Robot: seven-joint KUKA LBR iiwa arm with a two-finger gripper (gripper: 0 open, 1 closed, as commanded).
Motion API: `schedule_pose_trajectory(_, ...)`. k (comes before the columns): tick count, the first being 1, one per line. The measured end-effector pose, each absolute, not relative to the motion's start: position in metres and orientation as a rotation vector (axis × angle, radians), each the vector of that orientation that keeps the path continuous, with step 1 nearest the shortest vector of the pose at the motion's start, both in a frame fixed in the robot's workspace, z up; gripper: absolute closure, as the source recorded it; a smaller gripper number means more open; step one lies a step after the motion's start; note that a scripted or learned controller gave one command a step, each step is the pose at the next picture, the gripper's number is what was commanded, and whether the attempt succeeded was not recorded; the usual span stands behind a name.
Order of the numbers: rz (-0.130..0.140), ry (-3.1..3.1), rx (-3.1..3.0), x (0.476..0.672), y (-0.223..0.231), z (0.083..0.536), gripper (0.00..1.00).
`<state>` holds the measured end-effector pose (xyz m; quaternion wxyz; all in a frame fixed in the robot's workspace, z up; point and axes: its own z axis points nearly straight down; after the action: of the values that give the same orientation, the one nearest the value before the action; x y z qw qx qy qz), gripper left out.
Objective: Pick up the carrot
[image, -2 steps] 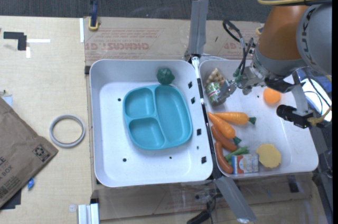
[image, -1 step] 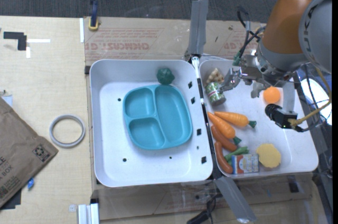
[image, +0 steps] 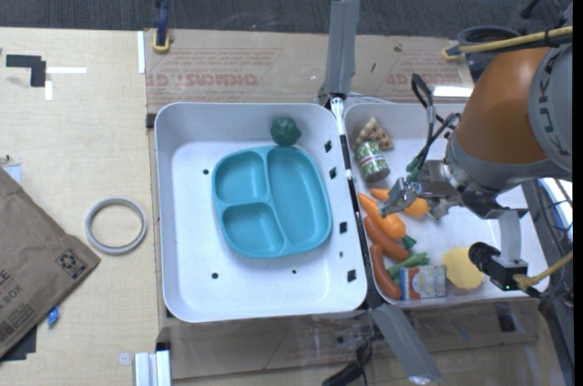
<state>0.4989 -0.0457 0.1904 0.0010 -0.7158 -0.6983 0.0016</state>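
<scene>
Carrot (image: 383, 226) lies in right bin (image: 401, 113), near left wall, crowded by other toy food (makes clean grab tricky). End effector (image: 401, 196) hangs low just above it, likely lining up grasp; can't tell whether open or closed. Blue plate (image: 271, 200) sits in left bin (image: 182, 220).

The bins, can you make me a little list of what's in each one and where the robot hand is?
left bin: blue divided plate, dark green lump at its far edge
right bin: carrot, small jar, yellow thing, small carton, other toy food
gripper: low over the right bin, beside the carrot
outside the bins: tape ring, cardboard box
</scene>
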Motion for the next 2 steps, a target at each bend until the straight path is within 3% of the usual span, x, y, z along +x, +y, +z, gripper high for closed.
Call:
schedule_pose_trajectory(1,0.002,-2.368,-2.063,0.502,-0.098,0.091,0.00)
schedule_pose_trajectory(2,0.003,-2.307,-2.131,0.547,-0.099,0.091,0.00)
